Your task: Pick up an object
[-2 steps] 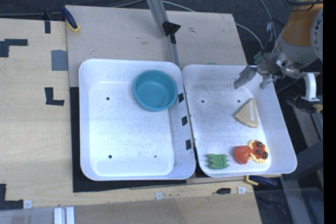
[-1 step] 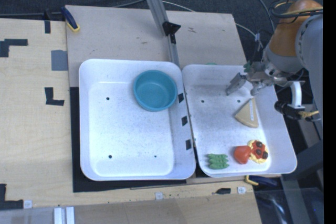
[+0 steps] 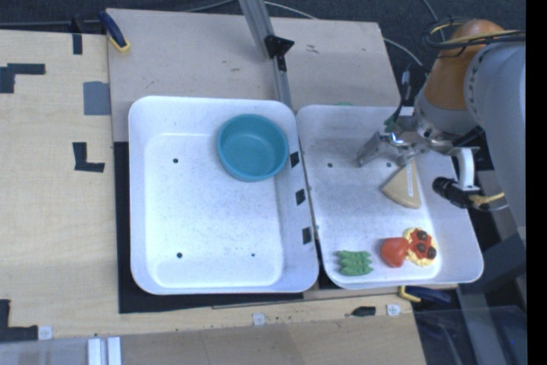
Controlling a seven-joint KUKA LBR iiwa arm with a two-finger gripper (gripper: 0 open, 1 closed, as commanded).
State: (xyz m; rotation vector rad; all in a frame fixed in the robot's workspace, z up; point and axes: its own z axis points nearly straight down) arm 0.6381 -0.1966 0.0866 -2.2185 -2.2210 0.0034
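Claw (image 3: 389, 151) hovers low in right bin (image 3: 342, 184), fingers spread, gripping nothing, just left of the cheese wedge (image 3: 403, 188). Nothing lifted yet; closing and raising remain. Tomato (image 3: 394, 252) and green toy (image 3: 354, 262) lie below the wedge.

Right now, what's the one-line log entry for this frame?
gripper: open, above right bin, nothing held | wedge: beside gripper | bowl: left bin

Speckled matt white plastic bins (image 3: 205, 261) — smooth glossy blue bowl (image 3: 252, 147) — pale wood-grain bench (image 3: 51, 209).
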